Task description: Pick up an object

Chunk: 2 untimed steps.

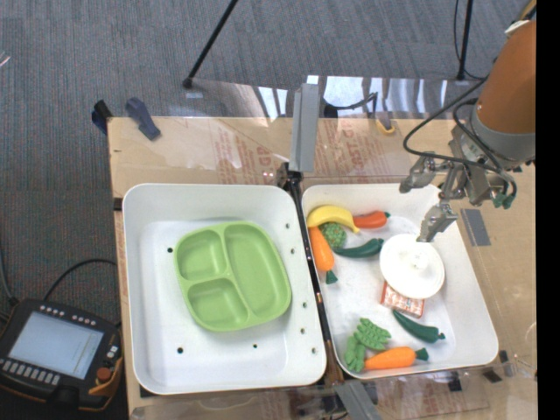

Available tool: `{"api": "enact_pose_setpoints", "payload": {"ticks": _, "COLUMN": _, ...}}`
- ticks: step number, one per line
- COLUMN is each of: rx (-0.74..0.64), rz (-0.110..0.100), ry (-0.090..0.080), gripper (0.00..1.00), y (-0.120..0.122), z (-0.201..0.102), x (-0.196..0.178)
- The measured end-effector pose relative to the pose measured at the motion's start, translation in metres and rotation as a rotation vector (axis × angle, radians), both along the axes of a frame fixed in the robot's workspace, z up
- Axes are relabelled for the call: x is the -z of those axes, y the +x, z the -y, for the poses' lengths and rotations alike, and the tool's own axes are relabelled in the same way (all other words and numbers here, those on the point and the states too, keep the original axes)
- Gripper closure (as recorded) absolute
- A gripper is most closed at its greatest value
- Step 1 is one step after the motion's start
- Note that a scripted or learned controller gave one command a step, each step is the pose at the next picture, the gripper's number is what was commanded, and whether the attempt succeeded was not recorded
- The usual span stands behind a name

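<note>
Approach step: gripper [446,201], jaws spread and empty, hovers over the right bin's [479,309] far edge; next, descend onto the white lid [412,266] nearby.

Two bins sat side by side on the counter [210,151]; the left bin [144,234] held a divided tray [233,275] near its middle. In the right bin [477,318], a banana [331,216], a small pepper [371,220] and a carrot [321,250] lay along the back-left, with a round lid [412,266] to their right resting partly on a flat packet [402,302]. Another carrot [391,358] lay at the front edge, and the tool [451,201] hung above the bin's back-right part.
</note>
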<state>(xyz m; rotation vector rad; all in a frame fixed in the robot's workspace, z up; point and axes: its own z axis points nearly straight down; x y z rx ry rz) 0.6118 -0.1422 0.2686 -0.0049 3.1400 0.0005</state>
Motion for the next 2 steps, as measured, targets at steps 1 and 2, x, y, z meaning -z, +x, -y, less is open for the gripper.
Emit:
{"api": "enact_pose_setpoints", "payload": {"ticks": 1, "rx": -0.078, "rz": -0.016, "ry": 0.005, "gripper": 0.0, "y": -0.002, "z": -0.018, "x": 0.162}}
{"api": "enact_pose_setpoints", "payload": {"ticks": 2, "rx": -0.066, "rz": -0.003, "ry": -0.009, "gripper": 0.0, "y": 0.033, "z": -0.052, "x": 0.172}}
